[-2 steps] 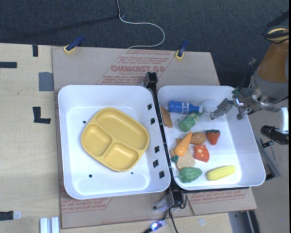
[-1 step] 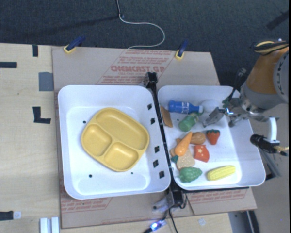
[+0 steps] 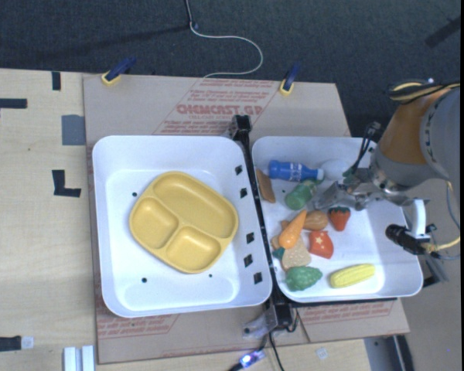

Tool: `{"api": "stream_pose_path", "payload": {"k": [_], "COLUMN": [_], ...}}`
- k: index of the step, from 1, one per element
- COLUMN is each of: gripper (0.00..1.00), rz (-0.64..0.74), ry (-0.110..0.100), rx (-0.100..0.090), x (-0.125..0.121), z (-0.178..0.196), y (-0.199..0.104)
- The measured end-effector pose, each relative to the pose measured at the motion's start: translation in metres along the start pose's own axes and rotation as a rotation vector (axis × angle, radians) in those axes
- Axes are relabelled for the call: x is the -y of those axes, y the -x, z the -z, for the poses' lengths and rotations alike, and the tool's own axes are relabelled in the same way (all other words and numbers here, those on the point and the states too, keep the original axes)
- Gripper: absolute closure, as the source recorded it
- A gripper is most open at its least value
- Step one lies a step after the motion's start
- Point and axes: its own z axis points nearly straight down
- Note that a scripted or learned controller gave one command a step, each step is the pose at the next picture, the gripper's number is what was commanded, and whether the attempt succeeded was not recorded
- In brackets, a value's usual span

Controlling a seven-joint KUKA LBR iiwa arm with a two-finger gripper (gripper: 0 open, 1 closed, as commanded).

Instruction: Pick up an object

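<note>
Camera view: 2 white bins on the desk [image 3: 31, 230]. Left bin [image 3: 112, 284] has 1 yellow divided plate [image 3: 183, 221]. Right bin [image 3: 394, 280] has the toy food: 1 blue bottle [image 3: 292, 171], 1 carrot [image 3: 293, 229], 1 corn cob [image 3: 351, 275], 2 green veg [image 3: 298, 195] & [image 3: 303, 277], 2 red pieces [image 3: 320, 244] & [image 3: 339, 219]. My gripper [image 3: 331, 195] is low in the right bin, just above the carrot w/ the upper green veg beside it; can't tell if it's open or closed.
</note>
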Motion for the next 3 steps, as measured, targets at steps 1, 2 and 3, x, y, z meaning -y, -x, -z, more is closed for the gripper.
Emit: {"api": "stream_pose_path", "payload": {"k": [1,2,3], "gripper": [1.00,1.00,1.00], "rz": [0.000,-0.002,0.000], "ry": [0.004,0.004,0.005], "rx": [0.001,-0.001,-0.001], "x": [-0.001,-0.010,-0.011], "z": [0.014,0.062,0.118], "y": [0.000,0.005,-0.006]}}
